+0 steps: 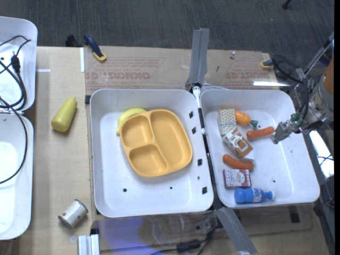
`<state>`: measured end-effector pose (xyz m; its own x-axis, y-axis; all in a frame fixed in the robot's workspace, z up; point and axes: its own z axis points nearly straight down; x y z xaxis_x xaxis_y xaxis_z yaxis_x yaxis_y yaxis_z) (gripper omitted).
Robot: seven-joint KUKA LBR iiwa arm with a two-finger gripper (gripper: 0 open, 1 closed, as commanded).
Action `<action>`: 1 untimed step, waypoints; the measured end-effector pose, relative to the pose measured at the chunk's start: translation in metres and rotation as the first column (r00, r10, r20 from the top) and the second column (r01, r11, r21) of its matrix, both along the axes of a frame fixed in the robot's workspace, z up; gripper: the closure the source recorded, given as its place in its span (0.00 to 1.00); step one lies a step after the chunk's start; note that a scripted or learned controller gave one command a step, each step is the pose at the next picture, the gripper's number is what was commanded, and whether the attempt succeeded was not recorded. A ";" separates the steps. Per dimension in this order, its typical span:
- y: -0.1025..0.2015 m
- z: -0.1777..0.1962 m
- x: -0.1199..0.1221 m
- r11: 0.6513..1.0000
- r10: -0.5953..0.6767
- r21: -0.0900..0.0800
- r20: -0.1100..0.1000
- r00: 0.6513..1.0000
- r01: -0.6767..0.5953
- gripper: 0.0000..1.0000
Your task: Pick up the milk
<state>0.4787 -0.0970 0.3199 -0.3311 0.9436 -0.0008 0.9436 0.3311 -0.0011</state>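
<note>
Glossy yellow plastic tray (155, 142)

tray (159, 158): yellow-orange
bottle (254, 195): blue, white cap
carrot (243, 118): orange
milk carton (237, 144): brown and white
bins (106, 195): white

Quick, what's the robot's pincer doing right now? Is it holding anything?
Pincer: over the right bin's right side, beside a sausage; too small and blurred to tell what it's doing or holding.

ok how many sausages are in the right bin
2. One sausage lies near the top beside the carrot, just left of the gripper. The other sausage lies lower, under the milk carton. None looks hidden.
</note>
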 end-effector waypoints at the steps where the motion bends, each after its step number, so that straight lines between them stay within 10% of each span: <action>1: 0.096 -0.007 0.000 0.996 -0.085 0.000 -0.001 0.996 0.085 1.00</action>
